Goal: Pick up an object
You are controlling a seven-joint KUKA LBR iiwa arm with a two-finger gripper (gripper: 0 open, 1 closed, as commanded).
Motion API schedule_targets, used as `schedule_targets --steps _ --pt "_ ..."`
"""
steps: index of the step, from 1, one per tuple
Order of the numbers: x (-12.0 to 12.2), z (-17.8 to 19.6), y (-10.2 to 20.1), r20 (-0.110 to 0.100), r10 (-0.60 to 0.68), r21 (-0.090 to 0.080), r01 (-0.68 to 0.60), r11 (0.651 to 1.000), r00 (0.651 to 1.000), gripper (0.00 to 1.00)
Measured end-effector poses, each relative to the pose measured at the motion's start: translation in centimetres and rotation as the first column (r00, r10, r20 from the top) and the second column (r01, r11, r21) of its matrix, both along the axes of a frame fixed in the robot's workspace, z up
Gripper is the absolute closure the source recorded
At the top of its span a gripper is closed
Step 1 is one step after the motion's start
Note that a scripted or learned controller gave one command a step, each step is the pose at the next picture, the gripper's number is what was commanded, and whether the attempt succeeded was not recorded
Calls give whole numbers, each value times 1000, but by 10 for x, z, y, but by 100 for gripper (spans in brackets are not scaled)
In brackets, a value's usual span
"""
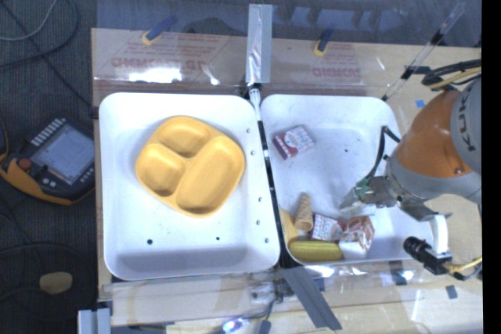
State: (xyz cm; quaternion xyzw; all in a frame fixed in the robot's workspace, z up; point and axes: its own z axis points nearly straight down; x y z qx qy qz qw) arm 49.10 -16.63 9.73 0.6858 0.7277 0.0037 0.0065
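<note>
In the right bin (337,109) lie a small red-and-white carton (294,141) near the back left, a tan cone (303,211), a yellow corn cob (316,250) at the front wall, a red-and-white packet (326,228) and a white-and-orange carton (358,234). The arm with its orange band (432,145) reaches in from the right. My gripper (358,199) hangs low over the bin floor, just behind the white-and-orange carton. Its fingers are hidden under the wrist.
The left bin (125,246) holds a yellow three-compartment plate (190,165). A metal divider (259,51) stands behind the bins. A handheld pendant (48,160) lies on the floor at the left. Cables (446,74) run at the right.
</note>
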Motion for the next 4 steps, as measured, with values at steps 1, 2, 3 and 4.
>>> schedule_targets --steps 1,2,3,4 --pt "0 0 0 -1 0 0 0 1000 1000 0" --pt "-1 -7 2 1 -212 5 212 977 977 0" --pt "-1 -8 -6 -3 -189 9 189 982 982 0" --pt "20 -5 -11 -15 -94 5 94 996 995 0"
